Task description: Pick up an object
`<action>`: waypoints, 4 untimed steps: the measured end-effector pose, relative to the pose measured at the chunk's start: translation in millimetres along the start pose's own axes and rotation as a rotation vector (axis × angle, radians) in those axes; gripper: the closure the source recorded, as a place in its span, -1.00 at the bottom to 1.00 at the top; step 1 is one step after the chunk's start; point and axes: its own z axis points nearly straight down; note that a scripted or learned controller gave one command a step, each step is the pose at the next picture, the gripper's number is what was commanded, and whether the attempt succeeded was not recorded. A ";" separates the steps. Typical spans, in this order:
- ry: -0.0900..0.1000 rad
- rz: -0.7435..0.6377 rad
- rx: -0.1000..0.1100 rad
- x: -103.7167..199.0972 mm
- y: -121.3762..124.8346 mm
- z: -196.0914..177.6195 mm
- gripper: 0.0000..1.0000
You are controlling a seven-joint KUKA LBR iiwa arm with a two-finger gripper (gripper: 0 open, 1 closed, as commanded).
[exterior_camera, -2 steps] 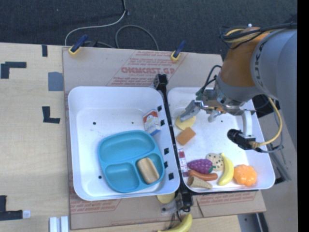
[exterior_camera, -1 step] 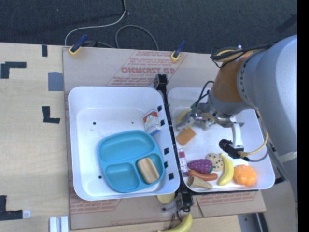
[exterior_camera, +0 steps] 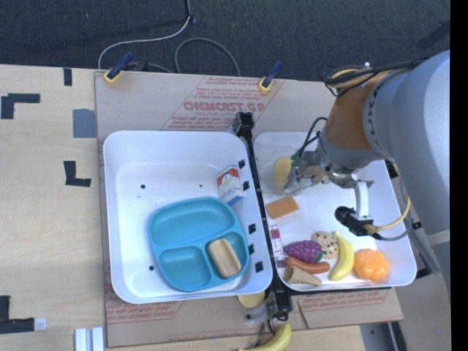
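My gripper (exterior_camera: 297, 175) is low in the right bin (exterior_camera: 387, 189), at its upper left, right beside a yellow lemon-like fruit (exterior_camera: 282, 170) and touching or nearly touching it. The wrist hides the point of contact. Just below lies an orange flat slab (exterior_camera: 282, 208). Along the front of the bin sit purple grapes (exterior_camera: 303, 251), a cookie (exterior_camera: 324, 243), a banana (exterior_camera: 342, 258), an orange (exterior_camera: 371, 265) and a sausage (exterior_camera: 311, 267).
The left bin (exterior_camera: 128, 159) holds a blue divided plate (exterior_camera: 191, 234) with a bread roll (exterior_camera: 224, 257) in one compartment, and a small milk carton (exterior_camera: 231, 184) by the divider. Another banana (exterior_camera: 274, 338) lies outside at the front. The arm covers the right bin's far right side.
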 end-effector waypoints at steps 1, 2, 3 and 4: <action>0.000 0.000 0.001 0.1 -0.2 0.7 -1.00; 0.003 -0.002 0.003 -0.3 53.0 12.0 -1.00; 0.001 -0.002 0.001 -0.9 52.1 0.8 1.00; 0.000 -0.002 0.002 -0.9 52.0 1.3 -1.00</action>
